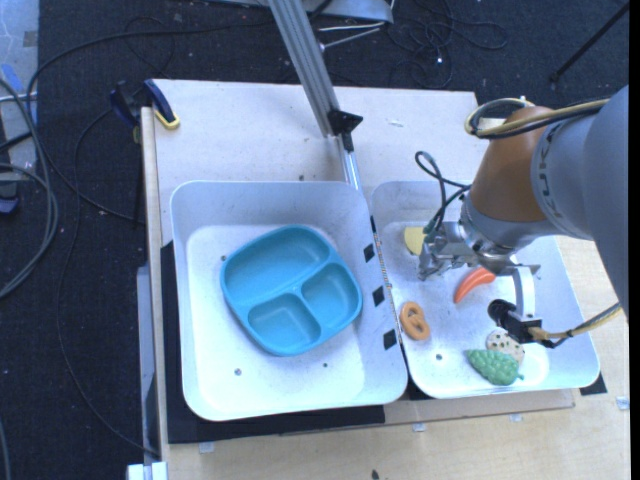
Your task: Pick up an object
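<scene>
The right bin (570,368) holds several small toys: a yellow piece (413,238) near its back left, an orange carrot-like piece (472,282) in the middle, an orange pretzel (414,320) near the left wall, and a green leafy piece (495,366) with a speckled round piece (504,344) at the front. My gripper (437,261) hangs low over the bin, between the yellow piece and the carrot piece. The wrist body hides its fingertips.
The left bin (200,368) holds a blue three-compartment tray (290,290). A slanted metal pole (310,63) runs from the back down to the bins' shared wall. Cables lie on the dark floor behind the bench.
</scene>
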Tool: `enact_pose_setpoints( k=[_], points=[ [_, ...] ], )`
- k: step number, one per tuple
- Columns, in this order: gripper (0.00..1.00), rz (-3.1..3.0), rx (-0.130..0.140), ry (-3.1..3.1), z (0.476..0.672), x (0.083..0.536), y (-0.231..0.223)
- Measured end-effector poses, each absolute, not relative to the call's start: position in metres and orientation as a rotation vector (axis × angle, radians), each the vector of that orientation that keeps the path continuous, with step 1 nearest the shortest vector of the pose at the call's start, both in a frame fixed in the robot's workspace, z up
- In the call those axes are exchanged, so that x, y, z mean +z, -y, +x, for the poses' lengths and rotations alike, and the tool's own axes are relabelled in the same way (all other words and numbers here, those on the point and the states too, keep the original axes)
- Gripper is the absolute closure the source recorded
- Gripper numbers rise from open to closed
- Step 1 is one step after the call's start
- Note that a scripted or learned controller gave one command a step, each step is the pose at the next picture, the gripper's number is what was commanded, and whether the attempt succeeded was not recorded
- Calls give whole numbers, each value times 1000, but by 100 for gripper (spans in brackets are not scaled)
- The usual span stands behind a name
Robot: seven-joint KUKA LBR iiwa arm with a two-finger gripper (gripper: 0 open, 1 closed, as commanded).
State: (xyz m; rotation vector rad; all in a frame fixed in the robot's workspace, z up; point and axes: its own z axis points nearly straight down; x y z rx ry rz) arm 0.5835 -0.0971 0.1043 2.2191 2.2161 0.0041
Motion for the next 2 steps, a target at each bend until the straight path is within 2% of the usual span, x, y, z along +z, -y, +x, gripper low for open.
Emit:
enact_pose_setpoints(
  k=[2],
  points=[
    [100,2215,6,-2219,583,222,110]
  ],
)
